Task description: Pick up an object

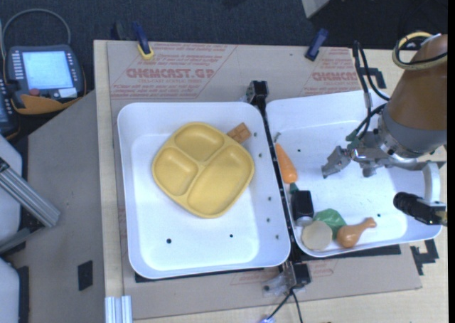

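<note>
— While the pincer hangs over the right bin, what risk is seen from here?

— A miss is judged the likeliest failure. The loose items are crowded along the bin's left wall and near corner: an orange carrot against the divider, a small black block just below it, then a pale round piece, a green piece and a tan drumstick touching or nearly touching one another. A descent onto that cluster could be blocked by the rim, or two things could be nudged apart instead of one being caught. A descent straight down from the present spot would be met by bare bin floor.

— And the pincer itself?

— Nothing is seen between its fingers, and nothing is touched by it; it is held well apart from the cluster, toward the bin's middle. How wide it stands cannot be told from this slant.

— The left bin?

— A yellow divided plate is carried there, with a small brown block tucked at its far edge. No object has yet been lifted.
</note>
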Robot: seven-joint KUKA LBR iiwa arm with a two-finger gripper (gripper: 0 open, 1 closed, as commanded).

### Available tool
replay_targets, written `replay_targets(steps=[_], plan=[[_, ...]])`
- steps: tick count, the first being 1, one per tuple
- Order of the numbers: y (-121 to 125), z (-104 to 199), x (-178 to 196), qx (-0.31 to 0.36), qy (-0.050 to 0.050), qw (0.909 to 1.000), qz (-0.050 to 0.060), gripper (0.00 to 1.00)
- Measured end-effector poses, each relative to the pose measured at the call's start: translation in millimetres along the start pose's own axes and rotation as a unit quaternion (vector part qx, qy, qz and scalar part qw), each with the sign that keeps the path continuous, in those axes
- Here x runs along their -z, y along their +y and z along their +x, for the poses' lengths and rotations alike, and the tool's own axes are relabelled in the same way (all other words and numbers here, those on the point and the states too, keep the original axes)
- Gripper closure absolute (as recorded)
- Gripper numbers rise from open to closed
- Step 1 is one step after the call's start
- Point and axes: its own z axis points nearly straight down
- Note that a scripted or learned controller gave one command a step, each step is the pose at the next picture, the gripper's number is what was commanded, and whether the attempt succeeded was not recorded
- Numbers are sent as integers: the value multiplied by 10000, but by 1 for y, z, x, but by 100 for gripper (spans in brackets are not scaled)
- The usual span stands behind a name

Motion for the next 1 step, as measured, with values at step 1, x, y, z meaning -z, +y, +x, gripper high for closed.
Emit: replay_targets(steps=[1], plan=[[3,1,8,17,-9,10000,-77,0]])
